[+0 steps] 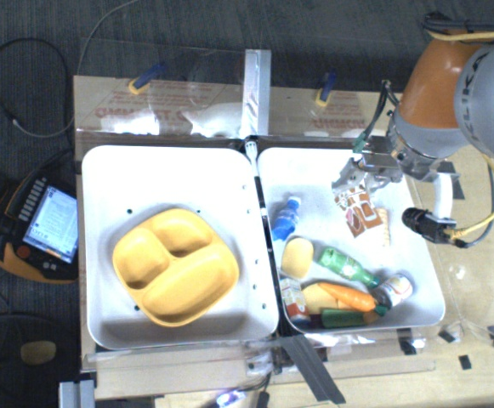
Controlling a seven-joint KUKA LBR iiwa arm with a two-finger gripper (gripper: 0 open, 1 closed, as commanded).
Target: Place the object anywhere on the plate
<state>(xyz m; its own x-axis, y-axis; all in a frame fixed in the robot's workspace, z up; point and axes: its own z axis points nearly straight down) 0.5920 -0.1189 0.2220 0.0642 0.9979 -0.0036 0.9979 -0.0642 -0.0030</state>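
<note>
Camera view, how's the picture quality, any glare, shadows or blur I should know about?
Camera view: light is even and soft. The white bins look bright, nearly washed out. The yellow plate casts a faint shadow. Small items under the gripper look soft, and the clear sheeting at the back glares a little.

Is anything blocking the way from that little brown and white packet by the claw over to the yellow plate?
Only the two bins' adjoining walls lie between the packet and the yellow plate; the plate's compartments look bare.

Light: bright, even, from overhead
Glare: white bins (170, 164) nearly washed out
Shadows: soft, under the yellow plate (176, 264)
Sharpness: slightly soft overall; dark floor (42, 24) grainy
</note>
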